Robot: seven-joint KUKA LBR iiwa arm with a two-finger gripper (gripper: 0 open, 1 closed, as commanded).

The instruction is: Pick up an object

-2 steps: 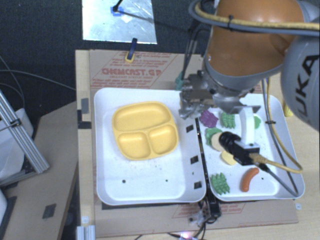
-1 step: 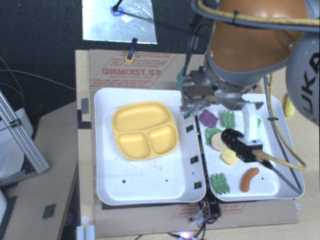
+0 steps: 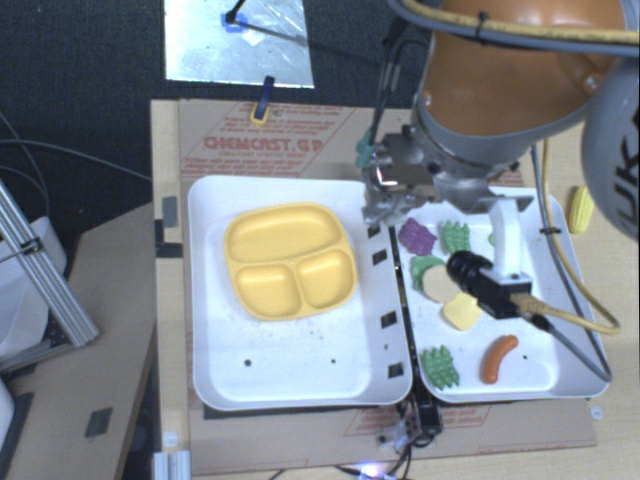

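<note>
Nearest in the right bin (image 3: 575, 373) lie a green toy (image 3: 440, 366) and a sausage (image 3: 498, 358), then a yellow block (image 3: 461, 311). The left bin (image 3: 290, 373) holds a yellow divided plate (image 3: 290, 260). Farther back, the hand (image 3: 385, 203) hangs over the bins' divider, its grip unreadable.

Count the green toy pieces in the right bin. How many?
3: one green piece near the far side beside the purple toy, one just below it, one at the near edge. The arm may hide others.
</note>
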